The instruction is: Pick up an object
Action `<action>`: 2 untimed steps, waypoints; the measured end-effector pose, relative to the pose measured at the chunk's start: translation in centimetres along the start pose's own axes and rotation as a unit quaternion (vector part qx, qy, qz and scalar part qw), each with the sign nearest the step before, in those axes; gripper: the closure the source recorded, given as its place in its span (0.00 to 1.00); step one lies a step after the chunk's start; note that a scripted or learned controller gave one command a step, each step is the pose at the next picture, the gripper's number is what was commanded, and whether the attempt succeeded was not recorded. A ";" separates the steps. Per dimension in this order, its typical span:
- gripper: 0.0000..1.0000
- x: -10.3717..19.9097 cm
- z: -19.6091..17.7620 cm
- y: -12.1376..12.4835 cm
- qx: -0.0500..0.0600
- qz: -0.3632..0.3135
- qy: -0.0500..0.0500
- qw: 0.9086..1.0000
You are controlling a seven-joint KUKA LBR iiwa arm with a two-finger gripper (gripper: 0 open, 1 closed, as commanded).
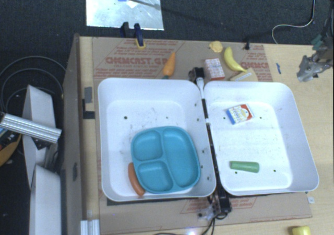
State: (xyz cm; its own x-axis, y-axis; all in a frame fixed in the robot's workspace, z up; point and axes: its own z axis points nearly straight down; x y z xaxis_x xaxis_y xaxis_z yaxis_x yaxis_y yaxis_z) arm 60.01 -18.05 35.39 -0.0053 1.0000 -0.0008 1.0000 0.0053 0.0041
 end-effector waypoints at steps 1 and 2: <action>1.00 0.6 2.1 -1.1 0.001 0.002 0.000 1.000; 1.00 -1.8 0.2 -5.6 0.001 0.003 0.000 1.000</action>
State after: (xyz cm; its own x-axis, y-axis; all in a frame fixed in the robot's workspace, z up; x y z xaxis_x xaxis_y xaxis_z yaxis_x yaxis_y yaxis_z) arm 54.46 -19.88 35.17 0.0004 1.0000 -0.0008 1.0000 -0.0004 0.0020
